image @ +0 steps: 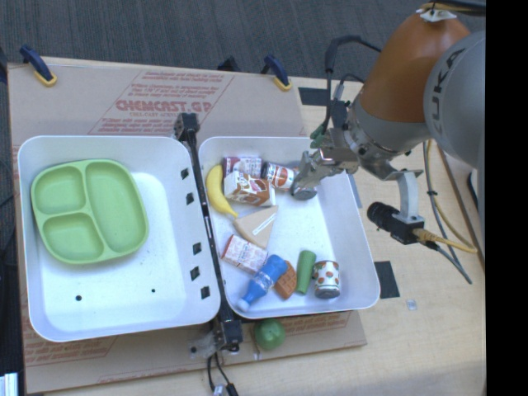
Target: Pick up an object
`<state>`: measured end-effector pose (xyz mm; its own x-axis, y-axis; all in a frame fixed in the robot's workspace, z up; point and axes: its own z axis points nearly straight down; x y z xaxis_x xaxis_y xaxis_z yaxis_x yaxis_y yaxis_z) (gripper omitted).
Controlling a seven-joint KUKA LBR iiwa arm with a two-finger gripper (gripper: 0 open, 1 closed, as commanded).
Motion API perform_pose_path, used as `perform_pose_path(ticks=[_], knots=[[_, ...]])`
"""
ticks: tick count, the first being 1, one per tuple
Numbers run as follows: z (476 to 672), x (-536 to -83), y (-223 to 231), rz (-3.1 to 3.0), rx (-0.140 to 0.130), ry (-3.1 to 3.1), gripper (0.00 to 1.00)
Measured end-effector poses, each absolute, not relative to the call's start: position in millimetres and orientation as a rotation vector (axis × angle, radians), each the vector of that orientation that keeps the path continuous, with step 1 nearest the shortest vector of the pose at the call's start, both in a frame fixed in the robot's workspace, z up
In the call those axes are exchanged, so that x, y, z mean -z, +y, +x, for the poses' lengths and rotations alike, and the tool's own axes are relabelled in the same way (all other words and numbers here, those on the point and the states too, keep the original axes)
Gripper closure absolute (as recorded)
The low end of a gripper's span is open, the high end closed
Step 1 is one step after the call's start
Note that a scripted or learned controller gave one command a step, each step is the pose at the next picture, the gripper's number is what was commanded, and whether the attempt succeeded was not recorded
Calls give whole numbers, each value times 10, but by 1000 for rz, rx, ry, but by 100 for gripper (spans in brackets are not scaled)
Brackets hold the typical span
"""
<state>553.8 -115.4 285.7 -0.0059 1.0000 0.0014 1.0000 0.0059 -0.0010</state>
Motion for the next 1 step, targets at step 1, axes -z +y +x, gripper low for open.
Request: perform_pose_path(ticks=[1], knots=[[4761,-2644,-1030,-2213,-4,-2227,100]])
